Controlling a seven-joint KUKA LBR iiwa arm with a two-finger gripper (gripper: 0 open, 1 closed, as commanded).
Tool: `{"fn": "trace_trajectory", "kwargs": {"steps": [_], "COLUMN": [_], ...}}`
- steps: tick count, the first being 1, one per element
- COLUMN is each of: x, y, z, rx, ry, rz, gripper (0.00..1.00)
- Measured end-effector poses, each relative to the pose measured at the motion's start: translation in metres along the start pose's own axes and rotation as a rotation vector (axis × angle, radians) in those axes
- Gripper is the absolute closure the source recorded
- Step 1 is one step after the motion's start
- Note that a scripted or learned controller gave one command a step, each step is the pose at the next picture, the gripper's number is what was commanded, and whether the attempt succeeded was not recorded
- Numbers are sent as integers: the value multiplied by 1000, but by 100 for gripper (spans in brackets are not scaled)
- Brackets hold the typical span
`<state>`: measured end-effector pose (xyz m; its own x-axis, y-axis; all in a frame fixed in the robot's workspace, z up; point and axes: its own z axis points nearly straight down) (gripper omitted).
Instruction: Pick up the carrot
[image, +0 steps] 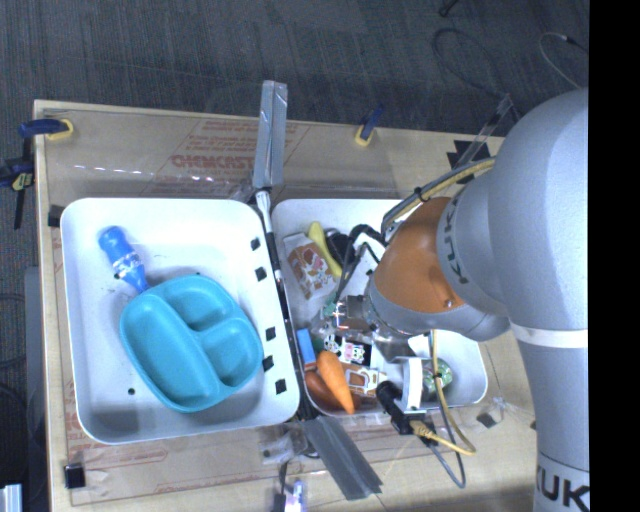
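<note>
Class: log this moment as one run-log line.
gripper: over right bin | carrot: beside gripper, in bin | grasp: unclear

2 bins (80, 300) – 1 carrot (334, 385), 1 plate (190, 340)

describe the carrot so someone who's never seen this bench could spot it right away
Start at the right-hand white bin, the one the grey arm reaches over. Go to its near-left corner, just beside the divider between the two bins. The carrot lies there under the gripper, a tapered orange piece, the only plain orange item among the small packets and a yellow object further back.
</note>
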<state>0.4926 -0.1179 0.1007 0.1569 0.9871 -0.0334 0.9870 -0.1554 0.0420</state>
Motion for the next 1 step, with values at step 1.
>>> {"fn": "trace_trajectory", "kwargs": {"steps": [1], "x": [-3], "y": [41], "z": [12], "rx": [48], "ry": [30], "rz": [151], "gripper": [0]}}
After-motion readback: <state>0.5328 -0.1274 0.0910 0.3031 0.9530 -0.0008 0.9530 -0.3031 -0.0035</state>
